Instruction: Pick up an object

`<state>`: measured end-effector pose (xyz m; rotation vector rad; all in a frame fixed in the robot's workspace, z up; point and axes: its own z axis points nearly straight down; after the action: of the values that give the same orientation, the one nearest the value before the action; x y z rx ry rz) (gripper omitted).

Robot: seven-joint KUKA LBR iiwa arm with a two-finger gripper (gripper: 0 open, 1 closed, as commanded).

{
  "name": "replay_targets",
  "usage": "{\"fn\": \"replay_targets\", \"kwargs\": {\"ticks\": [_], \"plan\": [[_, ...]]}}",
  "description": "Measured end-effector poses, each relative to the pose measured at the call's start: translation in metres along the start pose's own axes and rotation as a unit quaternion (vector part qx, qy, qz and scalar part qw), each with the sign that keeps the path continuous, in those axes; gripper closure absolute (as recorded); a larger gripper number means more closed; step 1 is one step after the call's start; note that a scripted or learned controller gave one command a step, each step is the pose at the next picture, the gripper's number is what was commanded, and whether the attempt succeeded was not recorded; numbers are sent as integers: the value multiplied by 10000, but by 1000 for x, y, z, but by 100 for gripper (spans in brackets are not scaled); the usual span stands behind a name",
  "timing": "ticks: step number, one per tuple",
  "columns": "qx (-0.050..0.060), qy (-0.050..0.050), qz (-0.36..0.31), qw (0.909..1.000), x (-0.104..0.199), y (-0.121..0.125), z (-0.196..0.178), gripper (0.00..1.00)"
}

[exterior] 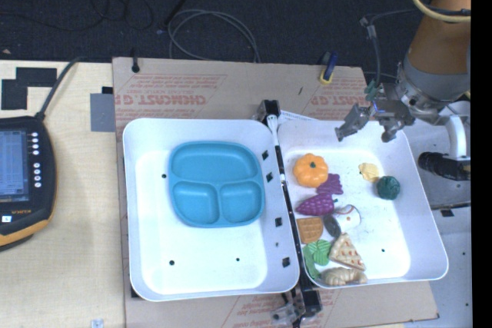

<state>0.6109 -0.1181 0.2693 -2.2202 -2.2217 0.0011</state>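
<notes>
Pincer [367, 124] hangs above the far edge of the right bin [427, 242], fingers spread apart, nothing between them. Grey arm [438, 50] with orange band enters from the right.

Objects lie in the right bin, all nearer the camera than the pincer. Closest to it: small pale yellow lump [370, 170] and dark green round ball [388, 187], touching or nearly so, just below and to the right of the pincer. Orange pumpkin [311, 170], ribbed, glossy plastic, sits below and to the left. Purple grape bunches [323, 196], knobbly, lie just beside the pumpkin on the near side. Further toward the near left corner: a tan square waffle-like piece [310, 229], a green leafy piece [317, 251], and a wedge-shaped pizza slice [346, 252], clustered and touching.

Left bin [146, 257], white and shallow, holds a blue divided tray [215, 184], smooth, three compartments.

Both bins rest on a brown cardboard sheet [231, 88] on the surface.
</notes>
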Motion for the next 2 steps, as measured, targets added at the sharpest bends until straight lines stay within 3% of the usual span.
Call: {"fn": "replay_targets", "kwargs": {"ticks": [1,2], "plan": [[66,10,6,10000,-3,-16,112,0],[10,5,5,10000,3,-3,170,0]]}}
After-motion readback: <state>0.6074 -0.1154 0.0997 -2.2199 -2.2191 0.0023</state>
